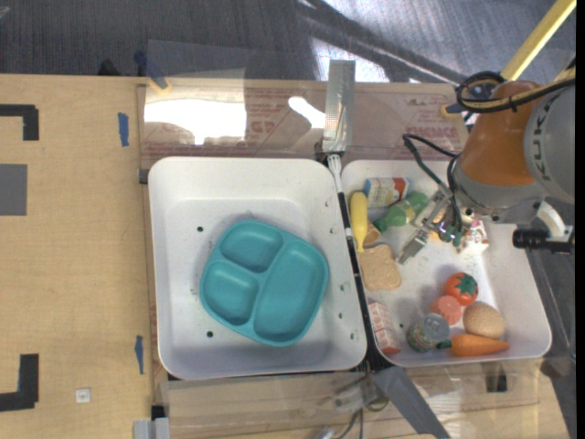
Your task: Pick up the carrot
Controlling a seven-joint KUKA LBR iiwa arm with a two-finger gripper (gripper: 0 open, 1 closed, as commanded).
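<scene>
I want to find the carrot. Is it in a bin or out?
In. The carrot lies flat in the right bin, by its near edge.

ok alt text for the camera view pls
An orange carrot lies at the near edge of the right bin among other toy foods, with the arm's pincer farther back. The left bin holds a teal divided plate.

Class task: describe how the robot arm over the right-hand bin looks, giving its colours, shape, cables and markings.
The arm is grey and rounded, with a wide orange band above the wrist. Black cables loop around the band. Its gripper is small, dark metal with slim fingers. Part of a dark letter marking shows on the grey casing.
</scene>
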